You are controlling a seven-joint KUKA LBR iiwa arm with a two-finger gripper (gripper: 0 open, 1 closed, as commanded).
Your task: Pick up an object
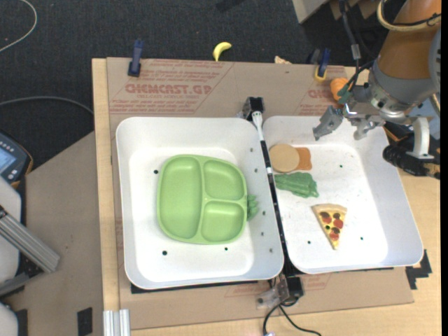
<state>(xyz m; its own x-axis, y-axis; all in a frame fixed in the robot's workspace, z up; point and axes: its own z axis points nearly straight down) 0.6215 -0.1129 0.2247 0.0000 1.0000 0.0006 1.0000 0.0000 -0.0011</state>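
My gripper (pixel 345 127) hangs over the far edge of the right bin (pixel 378 215), its two grey fingers spread apart with nothing between them. In that bin lie a round tan cookie on an orange piece (pixel 287 157), a green leafy toy (pixel 297 185) just in front of it, and a pizza slice toy (pixel 330 222) nearer the front. The cookie is to the left of and nearer the camera than the gripper. A green divided plate (pixel 201 199) sits in the left bin (pixel 140 187).
The bins rest on a cardboard sheet (pixel 175 86) held by blue clamps (pixel 135 56). A yellow banana toy (pixel 221 49) lies beyond the sheet. An orange ball (pixel 338 86) sits by the far right clamp. Cables hang beside the arm at right.
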